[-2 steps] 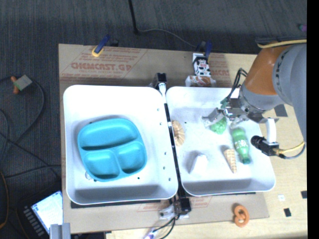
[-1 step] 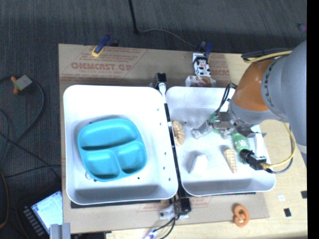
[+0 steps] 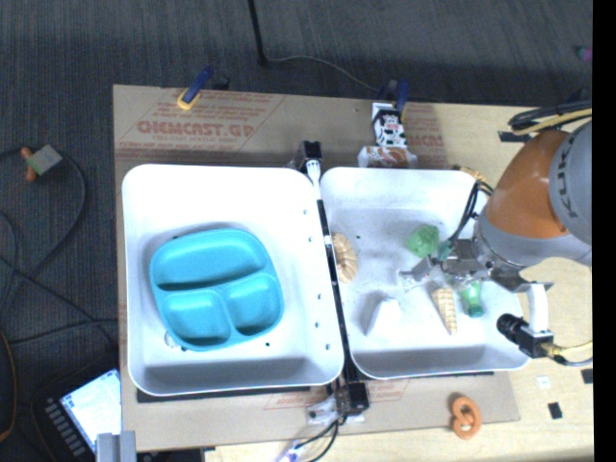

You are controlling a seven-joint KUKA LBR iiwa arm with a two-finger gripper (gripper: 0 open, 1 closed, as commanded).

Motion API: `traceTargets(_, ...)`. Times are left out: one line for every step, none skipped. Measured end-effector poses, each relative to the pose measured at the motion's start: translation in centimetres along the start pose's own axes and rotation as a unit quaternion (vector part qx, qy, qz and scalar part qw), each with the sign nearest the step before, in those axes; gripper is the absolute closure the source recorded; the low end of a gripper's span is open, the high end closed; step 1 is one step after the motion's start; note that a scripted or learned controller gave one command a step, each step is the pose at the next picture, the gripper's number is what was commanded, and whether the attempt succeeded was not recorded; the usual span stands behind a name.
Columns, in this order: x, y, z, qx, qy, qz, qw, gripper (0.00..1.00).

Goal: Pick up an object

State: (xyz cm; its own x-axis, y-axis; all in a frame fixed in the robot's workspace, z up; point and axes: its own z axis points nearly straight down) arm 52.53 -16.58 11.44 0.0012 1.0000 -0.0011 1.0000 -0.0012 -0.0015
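The arm (image 3: 539, 200) comes in from the right edge of the frame, its orange band at the upper right, and reaches down into the right bin (image 3: 385, 186). The gripper (image 3: 435, 269) sits low in the middle right of that bin, its metal fingers (image 3: 416, 272) spread in a released stance with nothing between them.

Several small objects lie around it. A cone (image 3: 446, 309), tan with a ribbed, waffle-like surface and a pointed lower end, lies just below the gripper, tilted a little. A green piece (image 3: 422, 239), pale and crumpled-looking, rests just above and left of the fingers. A second, brighter green bit (image 3: 473, 302) lies just right of the cone, partly under the wrist. A white lump (image 3: 382, 314), hard to tell from the bin floor, sits lower left of the gripper. A tan shell-like object (image 3: 344, 256) with ridges leans at the bin's left wall.

The left bin (image 3: 144, 191) holds a blue tray (image 3: 216, 285) with three compartments, set at a slant.

On the brown board (image 3: 192, 128) at the upper left, faded red print reads roughly "GIGACAST", the rest unclear. A small printed tag (image 3: 388, 126) stands above the right bin; its marks are too small to read. An orange pretzel-shaped thing (image 3: 465, 415) lies on the bench at the lower right.
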Motion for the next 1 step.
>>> traceTargets(4.92, -0.1, 2.66, -0.003, -0.001, 0.0, 1.0, 0.0)
